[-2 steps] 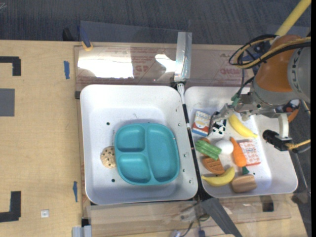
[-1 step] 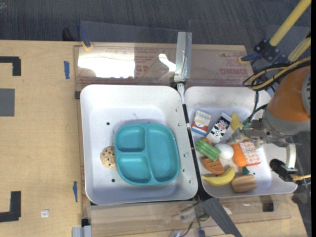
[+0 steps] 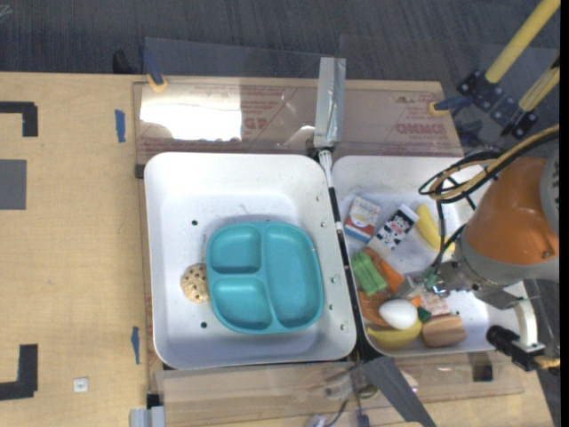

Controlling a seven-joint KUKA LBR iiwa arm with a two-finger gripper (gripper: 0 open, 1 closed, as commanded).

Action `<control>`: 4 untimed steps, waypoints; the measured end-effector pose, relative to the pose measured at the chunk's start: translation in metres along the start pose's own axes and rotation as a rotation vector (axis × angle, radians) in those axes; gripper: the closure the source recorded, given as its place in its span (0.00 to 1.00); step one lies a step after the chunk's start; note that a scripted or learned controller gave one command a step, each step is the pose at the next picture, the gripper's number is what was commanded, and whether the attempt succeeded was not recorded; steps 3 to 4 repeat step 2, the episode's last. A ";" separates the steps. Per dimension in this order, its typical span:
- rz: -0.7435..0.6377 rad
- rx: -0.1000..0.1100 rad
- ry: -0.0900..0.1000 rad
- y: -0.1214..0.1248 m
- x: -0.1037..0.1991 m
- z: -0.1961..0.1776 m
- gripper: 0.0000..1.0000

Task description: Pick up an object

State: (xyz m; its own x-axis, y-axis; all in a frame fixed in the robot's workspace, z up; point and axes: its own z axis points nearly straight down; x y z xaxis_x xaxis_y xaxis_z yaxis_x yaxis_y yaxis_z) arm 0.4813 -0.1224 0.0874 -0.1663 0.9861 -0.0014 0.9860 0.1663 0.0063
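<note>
The right bin [image 3: 462, 178] holds a heap of toy food. A white egg [image 3: 397, 313] rests on a yellow banana [image 3: 395, 334], with a brown bread roll [image 3: 443, 330] beside it. A green vegetable [image 3: 367, 274] and an orange carrot [image 3: 386, 269] lie near the bin's left wall. Farther back sit a small blue and white carton [image 3: 362, 218], a black and white cow-print box [image 3: 395, 229] and a second yellow piece [image 3: 428, 226]. My gripper [image 3: 433, 285] hangs low over the heap, just right of the carrot and above the roll. The orange wrist band [image 3: 511, 216] covers the bin's right part.
The left bin [image 3: 178, 194] carries a teal divided plate [image 3: 264, 276] and a speckled cookie [image 3: 194, 283] at the plate's left edge. A clear plastic wall [image 3: 329, 105] stands behind the bins. Black cables [image 3: 453, 181] loop above the right bin.
</note>
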 end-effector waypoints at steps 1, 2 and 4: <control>0.000 -0.005 -0.002 0.002 0.000 -0.010 1.00; 0.169 -0.003 0.000 0.021 0.037 -0.151 1.00; 0.169 -0.003 0.000 0.021 0.037 -0.151 1.00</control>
